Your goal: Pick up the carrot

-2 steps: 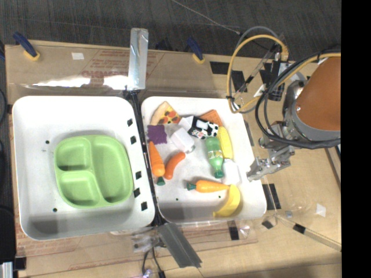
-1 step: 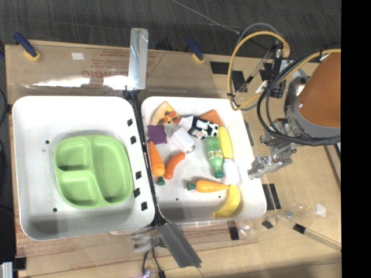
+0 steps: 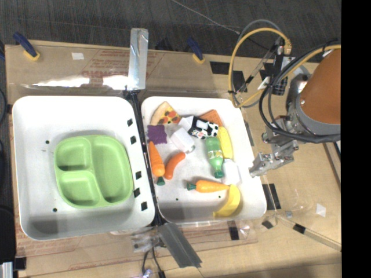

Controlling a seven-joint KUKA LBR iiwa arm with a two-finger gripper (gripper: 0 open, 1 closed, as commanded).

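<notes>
Two white bins sit side by side on the counter. The left bin [image 3: 23, 155] holds one green divided plate [image 3: 93, 169] with three compartments, lying near its middle.

The right bin [image 3: 246, 149] holds a crowd of toy food. Three carrots can be counted. One carrot [image 3: 156, 161] lies lengthwise against the bin's left wall, green tip toward the near edge. A second, stubbier orange piece [image 3: 173, 165] that looks like a carrot lies tilted just beside the first, touching or nearly touching it. The third carrot [image 3: 210, 186] lies crosswise toward the near edge, green end pointing left, its thick end close to the banana.

There are two yellow pieces: a banana [image 3: 231, 202] curled in the near right corner, and a corn-like piece [image 3: 225, 142] beside the right wall. One green bottle [image 3: 214, 155] lies between the corn piece and the middle of the bin. Two pizza slices show along the far edge: one [image 3: 166, 116] at the far left corner, one [image 3: 212, 118] further right. One purple piece [image 3: 156, 134], one white piece [image 3: 181, 140] and one black-and-white carton [image 3: 201, 128] lie between them.

The gripper [image 3: 264, 162] hangs outside the right bin, just past its right wall, well apart from all the carrots. Whether it is spread or closed cannot be told from here; nothing is seen in it.
</notes>
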